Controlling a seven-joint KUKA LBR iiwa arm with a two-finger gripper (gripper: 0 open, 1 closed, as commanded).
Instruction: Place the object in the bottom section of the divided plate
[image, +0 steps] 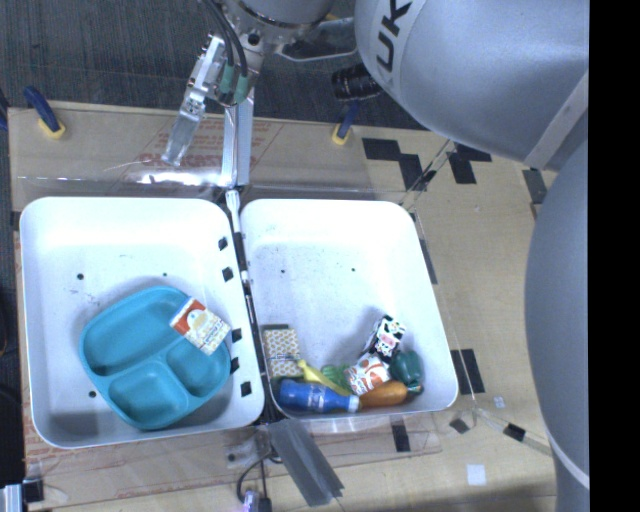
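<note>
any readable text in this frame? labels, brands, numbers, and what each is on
"UK": large dark letters on the grey arm housing, cut off by the top edge.
Small packet on the blue divided plate: print too small to read.
Blue bottle and cow-print carton in the right bin: labels blurred, unreadable.

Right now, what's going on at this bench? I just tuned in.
The grey KUKA arm is raised over the bench's far edge, its claw up above the two white bins with nothing visible between its fingers. In the left white bin sits a blue divided plastic plate, and a small white and orange packet rests on its upper right rim. The right white bin holds a pile of toy groceries, including a blue bottle.
</note>
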